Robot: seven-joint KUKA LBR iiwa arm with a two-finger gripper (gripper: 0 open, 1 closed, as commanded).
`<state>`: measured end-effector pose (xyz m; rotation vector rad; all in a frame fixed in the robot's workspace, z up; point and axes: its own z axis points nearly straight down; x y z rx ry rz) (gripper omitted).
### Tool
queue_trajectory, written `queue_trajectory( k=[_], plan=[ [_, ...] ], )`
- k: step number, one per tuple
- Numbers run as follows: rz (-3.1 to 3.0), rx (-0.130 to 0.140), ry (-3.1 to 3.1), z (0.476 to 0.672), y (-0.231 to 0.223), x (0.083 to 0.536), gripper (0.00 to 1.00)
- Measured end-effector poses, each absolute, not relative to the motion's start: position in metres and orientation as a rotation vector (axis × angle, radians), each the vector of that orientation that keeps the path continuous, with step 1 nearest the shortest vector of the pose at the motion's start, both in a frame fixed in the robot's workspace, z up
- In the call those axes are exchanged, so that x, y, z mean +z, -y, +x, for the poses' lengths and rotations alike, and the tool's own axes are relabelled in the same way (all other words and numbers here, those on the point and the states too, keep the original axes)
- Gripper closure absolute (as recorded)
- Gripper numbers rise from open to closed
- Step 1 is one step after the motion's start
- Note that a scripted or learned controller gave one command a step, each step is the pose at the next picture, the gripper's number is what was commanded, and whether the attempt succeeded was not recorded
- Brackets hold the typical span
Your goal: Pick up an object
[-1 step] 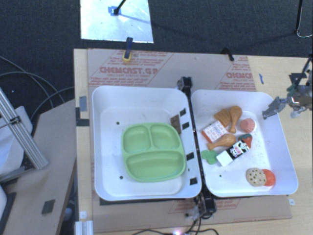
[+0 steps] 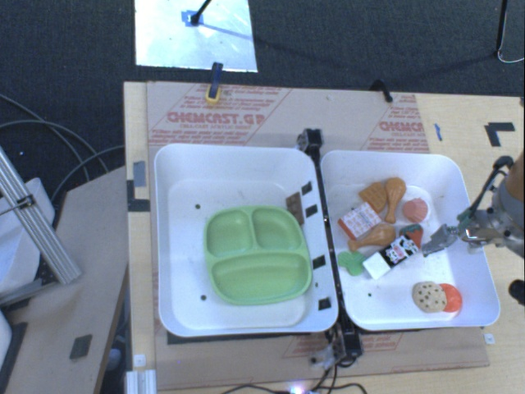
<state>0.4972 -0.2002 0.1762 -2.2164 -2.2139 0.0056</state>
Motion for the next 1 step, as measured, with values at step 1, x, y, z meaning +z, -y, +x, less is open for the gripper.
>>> queue_trajectory(
  k=[1],
  plan=[
    [-2.234, -0.015, 2.234, 0.4943, 0.1503, 0.1057, 0.00]
  ],
)
